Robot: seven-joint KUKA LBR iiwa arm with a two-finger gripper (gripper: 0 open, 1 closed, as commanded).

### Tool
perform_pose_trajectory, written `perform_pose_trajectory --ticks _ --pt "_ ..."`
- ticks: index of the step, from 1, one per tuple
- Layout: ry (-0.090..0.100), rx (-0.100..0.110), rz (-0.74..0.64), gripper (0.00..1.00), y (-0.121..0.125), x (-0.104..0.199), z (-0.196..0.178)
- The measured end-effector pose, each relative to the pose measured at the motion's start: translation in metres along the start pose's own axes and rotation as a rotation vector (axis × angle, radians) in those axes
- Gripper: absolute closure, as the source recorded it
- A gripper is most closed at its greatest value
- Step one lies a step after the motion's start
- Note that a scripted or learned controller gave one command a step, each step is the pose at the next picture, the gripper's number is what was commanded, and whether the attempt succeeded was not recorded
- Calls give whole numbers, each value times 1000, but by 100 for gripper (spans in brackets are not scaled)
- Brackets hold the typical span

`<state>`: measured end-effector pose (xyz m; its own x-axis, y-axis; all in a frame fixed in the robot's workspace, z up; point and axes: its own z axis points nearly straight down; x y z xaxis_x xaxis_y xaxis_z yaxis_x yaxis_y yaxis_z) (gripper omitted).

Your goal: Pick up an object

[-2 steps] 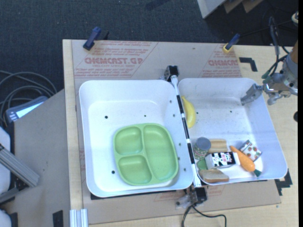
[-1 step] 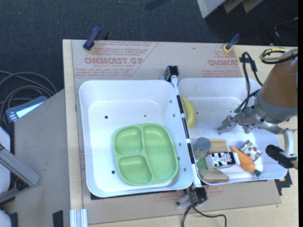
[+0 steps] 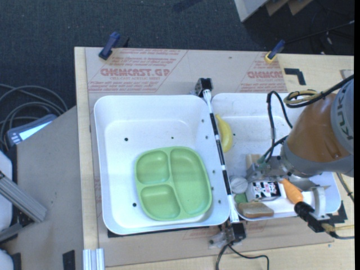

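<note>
Arm (image 3: 315, 134) reaches in from the right, bent down over the right bin (image 3: 247, 103). Gripper (image 3: 263, 170) sits low among the clutter at that bin's near end; cannot tell its state. Around it: orange carrot-like piece (image 3: 292, 191), tan bread-like piece (image 3: 256, 210), small round metal lid (image 3: 238, 184). Yellow object (image 3: 225, 134) lies against the divider. Left bin (image 3: 112, 117) holds a green divided plate (image 3: 172, 183).

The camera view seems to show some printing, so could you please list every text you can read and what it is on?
"CHEMCAST GP", red print, on the brown board behind the left bin; the smaller line beneath is too blurred.
The same red print, cut off, on the board behind the right bin: unreadable.
"KU" on the arm, partly cut off.
</note>
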<state>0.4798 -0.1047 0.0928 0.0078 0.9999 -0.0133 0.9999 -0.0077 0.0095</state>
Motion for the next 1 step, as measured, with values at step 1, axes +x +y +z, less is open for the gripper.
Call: perform_pose_trajectory --ticks 1 --pt "-4 -4 3 0 1 2 6"
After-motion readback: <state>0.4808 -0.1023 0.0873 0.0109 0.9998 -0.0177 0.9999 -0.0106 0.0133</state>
